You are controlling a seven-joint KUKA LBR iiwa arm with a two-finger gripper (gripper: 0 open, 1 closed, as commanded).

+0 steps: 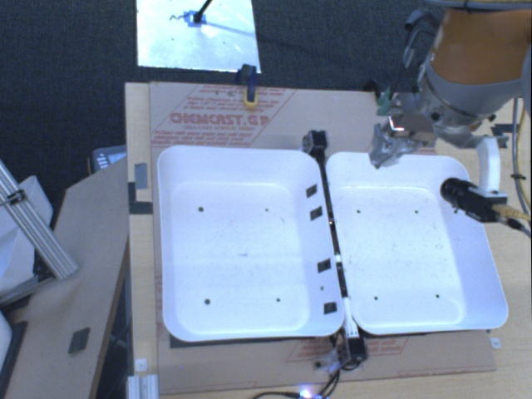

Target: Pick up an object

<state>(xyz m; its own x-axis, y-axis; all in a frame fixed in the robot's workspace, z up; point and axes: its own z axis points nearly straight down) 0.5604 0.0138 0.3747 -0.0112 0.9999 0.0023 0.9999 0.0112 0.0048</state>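
The desk is a flat board of pale brown material with red printed lettering, rectangular, set against dark carpet-like flooring. On it lie two shallow white bins of smooth, glossy plastic with rounded corners: the left bin toward nine o'clock and the right bin toward three o'clock, joined along a dark central seam carrying four small black clips. Each bin floor shows four small dark dots and faint scuff marks. At one o'clock the arm, a broad orange-banded cylinder over grey metal, reaches in. Its hand, a small grey metallic piece, hangs over the far rim of the right bin; whether it is parted or closed I cannot tell. I can make out no object to pick in either bin.
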